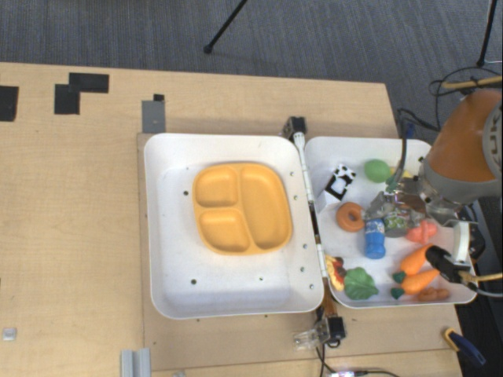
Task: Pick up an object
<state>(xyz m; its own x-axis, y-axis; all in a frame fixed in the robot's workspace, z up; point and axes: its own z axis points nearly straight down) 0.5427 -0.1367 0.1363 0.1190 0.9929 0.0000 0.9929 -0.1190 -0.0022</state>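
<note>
The arm reaches in from the right and hangs over the right bin (pixel 318 159), its orange band above the wrist. The gripper (pixel 393 206) sits low among the toys near the bin's centre. Its metal parts merge with the clutter beneath, so whether it is spread or closed, and whether it has hold of anything, cannot be told from this view.

Nearest the gripper is a blue bottle-shaped toy (pixel 375 239), just below and slightly left of it in view, its long axis running roughly up and down the picture. It looks touching or nearly touching the gripper's lower edge; contact cannot be confirmed. This is judged the likeliest target, since it lies just beside the tool.

Other candidates in the same bin:
- An orange ring (pixel 350 216), just left of the gripper.
- A green ball (pixel 377 170), above it toward the far wall.
- A black-and-white block (pixel 339 181), up and to the left.
- A pink piece (pixel 425 232), just right of the bottle.
- A carrot (pixel 416 277) and a green leafy toy (pixel 360 283), near the front wall, well below.

The left bin (pixel 165 226) holds a yellow divided plate (pixel 240 208), well apart from the arm.

Judgement: no object is visibly lifted; the pick is not yet shown as done. Crowding around the bottle risks a fouled grasp.
</note>
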